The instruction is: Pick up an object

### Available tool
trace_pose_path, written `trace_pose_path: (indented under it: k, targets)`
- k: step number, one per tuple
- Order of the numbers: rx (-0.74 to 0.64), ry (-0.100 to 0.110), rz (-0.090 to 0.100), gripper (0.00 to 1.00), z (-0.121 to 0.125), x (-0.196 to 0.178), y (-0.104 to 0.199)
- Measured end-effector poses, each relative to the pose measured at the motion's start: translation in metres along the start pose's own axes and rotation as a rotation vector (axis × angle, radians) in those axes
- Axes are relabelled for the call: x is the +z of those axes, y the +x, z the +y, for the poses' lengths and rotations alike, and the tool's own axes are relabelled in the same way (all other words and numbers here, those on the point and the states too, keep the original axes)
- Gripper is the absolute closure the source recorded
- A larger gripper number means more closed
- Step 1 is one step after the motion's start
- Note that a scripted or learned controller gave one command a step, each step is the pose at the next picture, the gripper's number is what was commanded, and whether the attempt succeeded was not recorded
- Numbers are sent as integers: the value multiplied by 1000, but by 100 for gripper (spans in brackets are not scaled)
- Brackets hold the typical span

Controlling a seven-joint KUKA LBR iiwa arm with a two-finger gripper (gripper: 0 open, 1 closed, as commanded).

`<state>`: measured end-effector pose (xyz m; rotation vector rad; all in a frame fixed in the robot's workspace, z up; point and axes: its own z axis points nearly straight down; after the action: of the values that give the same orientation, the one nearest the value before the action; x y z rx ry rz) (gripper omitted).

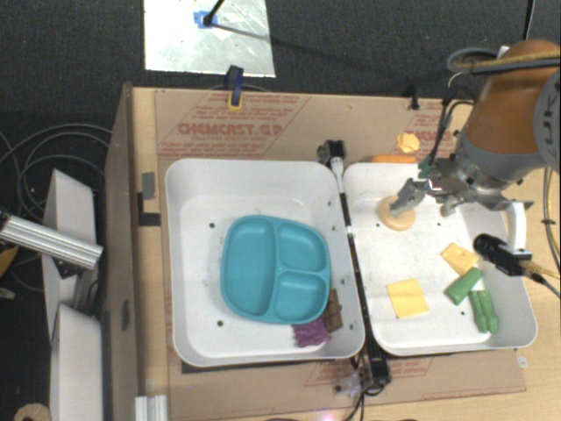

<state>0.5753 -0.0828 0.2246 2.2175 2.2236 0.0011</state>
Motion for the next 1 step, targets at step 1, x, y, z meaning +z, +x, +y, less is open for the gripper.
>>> trace_pose_path:
  k: [1]
  targets:
    - [6,10,1,0,-29,98,-37]
